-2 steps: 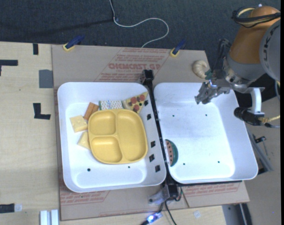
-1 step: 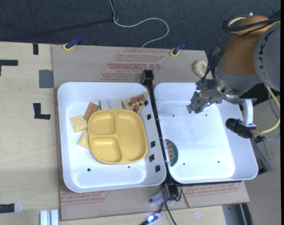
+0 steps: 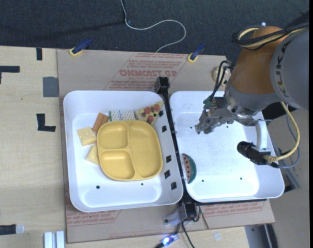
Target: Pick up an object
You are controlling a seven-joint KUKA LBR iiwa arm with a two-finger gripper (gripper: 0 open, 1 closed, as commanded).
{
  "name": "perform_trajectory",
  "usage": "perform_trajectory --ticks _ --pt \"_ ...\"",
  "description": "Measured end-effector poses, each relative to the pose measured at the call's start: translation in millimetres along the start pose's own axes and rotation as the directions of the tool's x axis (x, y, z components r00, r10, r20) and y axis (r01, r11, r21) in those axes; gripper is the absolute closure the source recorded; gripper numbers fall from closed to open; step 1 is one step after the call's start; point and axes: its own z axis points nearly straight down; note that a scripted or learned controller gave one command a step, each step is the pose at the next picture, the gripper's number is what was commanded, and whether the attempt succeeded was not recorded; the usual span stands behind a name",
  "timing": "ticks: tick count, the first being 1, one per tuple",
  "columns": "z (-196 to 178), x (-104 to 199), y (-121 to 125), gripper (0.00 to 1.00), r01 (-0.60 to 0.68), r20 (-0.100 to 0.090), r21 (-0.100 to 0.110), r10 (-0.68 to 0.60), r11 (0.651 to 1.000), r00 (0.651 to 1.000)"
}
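Nearest the camera, against the left wall of the right bin (image 3: 234, 194): a small round piece with a green rim and red face (image 3: 188, 168) (a toy melon slice, by the look), lying flat and alone on that bin's floor; likeliest target for a pick, judged from its closeness to the arm. Further back and across the divider, in the left bin (image 3: 74, 154): a yellow divided plate (image 3: 129, 150) with small food pieces tucked round its far and left edges, among them a pale cracker (image 3: 87, 136) and a pizza wedge (image 3: 151, 111). Further back again, over the far left part of the right bin: the gripper (image 3: 209, 123), hanging above bare white floor with nothing seen in it; open or closed, impossible to tell from this angle. Step in hand, then: approach, no grasp made yet. Melon piece well apart from the gripper, nearer the camera and slightly left of it. Next move calls for travel toward the camera, a descent over the piece, and care with the bin wall it touches. Farthest: cardboard on the worktop (image 3: 146, 68).
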Motion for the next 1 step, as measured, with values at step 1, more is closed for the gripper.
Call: perform_trajectory --ticks 1 --pt "8.6 46.0 -5.5 1.0 0.001 0.0 0.001 -0.001 1.0 1.0"
